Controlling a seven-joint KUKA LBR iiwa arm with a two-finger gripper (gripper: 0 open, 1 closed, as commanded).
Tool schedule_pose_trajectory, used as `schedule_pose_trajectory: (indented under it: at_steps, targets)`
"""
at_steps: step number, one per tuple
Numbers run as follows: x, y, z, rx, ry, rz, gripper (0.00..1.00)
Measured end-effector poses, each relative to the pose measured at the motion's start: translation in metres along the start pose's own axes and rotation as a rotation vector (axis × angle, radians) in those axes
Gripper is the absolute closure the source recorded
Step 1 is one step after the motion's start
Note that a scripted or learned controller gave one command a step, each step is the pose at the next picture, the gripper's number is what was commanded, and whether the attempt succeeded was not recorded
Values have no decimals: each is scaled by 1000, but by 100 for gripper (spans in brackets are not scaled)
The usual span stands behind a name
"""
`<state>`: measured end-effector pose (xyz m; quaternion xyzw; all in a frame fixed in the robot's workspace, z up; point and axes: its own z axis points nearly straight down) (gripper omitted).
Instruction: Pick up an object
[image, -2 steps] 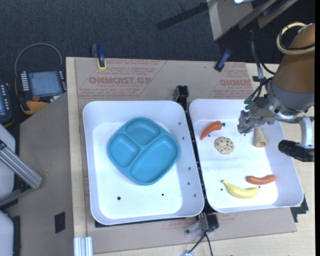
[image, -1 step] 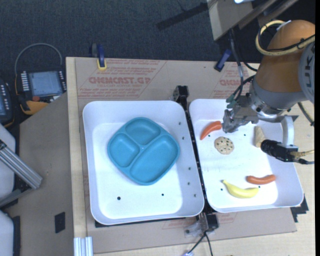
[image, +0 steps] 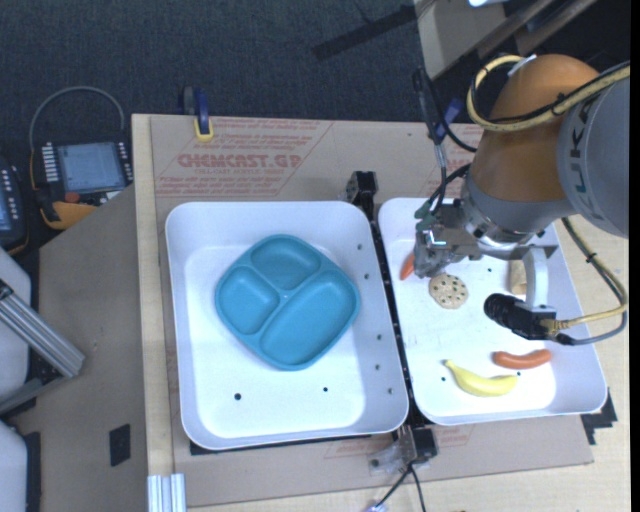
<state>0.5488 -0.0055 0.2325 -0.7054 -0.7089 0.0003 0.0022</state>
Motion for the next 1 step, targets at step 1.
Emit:
schedule_pose_trajectory:
  at_steps: [1]
  targets:
    - [51,-13,9,1,0,-1,100]
